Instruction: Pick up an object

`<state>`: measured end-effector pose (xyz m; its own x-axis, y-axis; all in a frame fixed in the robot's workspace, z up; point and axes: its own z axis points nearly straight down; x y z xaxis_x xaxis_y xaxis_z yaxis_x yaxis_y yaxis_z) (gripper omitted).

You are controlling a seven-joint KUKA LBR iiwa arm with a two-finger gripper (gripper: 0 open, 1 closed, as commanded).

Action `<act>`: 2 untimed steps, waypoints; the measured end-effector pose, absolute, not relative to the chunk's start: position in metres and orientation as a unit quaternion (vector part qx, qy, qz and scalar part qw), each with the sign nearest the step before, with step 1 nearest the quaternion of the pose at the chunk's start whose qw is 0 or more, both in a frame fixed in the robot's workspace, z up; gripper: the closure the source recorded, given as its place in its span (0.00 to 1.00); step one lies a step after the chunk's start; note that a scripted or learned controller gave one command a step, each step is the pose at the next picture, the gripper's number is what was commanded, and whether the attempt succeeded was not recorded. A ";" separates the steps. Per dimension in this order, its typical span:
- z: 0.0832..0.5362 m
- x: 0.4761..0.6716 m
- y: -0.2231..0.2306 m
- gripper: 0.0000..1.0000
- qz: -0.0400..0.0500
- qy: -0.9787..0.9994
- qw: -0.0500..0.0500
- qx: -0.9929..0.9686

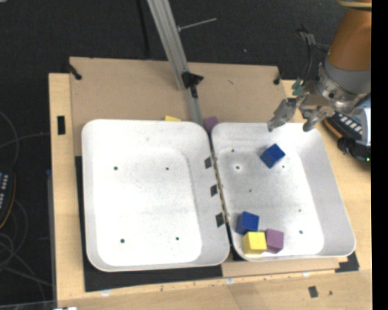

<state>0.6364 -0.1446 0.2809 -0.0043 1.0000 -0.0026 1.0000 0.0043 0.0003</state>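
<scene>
A blue cube [272,155] lay in the right bin [323,173], just below the gripper [293,119] and apart from it. The fingers stood apart, holding nothing. Three more cubes [258,232] sat near the front wall.

One camera watches me from above the bench [64,192], tilted down, far enough back to take in both white bins [142,192] whole. My arm [349,44] enters its frame at about two o'clock.
</scene>
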 end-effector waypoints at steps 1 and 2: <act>0.412 0.581 -0.148 0.00 0.003 0.707 0.005 0.707; 0.255 0.630 -0.158 0.00 -0.002 0.707 -0.001 0.707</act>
